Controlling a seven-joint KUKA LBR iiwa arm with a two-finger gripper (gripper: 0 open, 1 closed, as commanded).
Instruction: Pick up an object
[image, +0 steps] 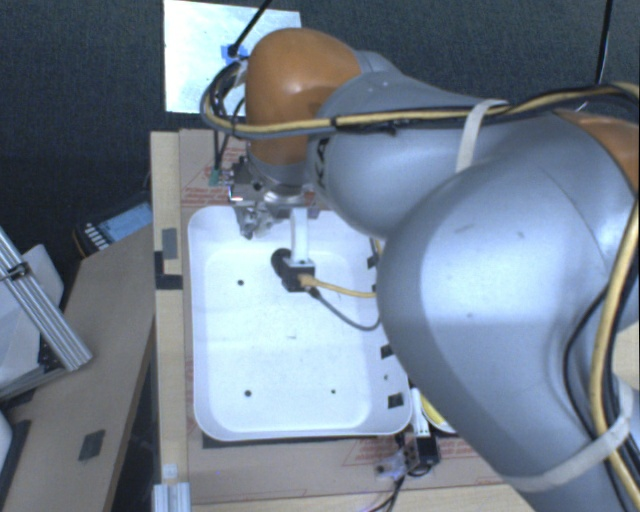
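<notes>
White bin (220, 330) beneath hand (275, 225)

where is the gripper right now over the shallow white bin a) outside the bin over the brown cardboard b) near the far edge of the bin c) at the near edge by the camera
b, the two-finger gripper hangs below the orange band over the far end of the shallow white bin, well away from the near rim.
</notes>
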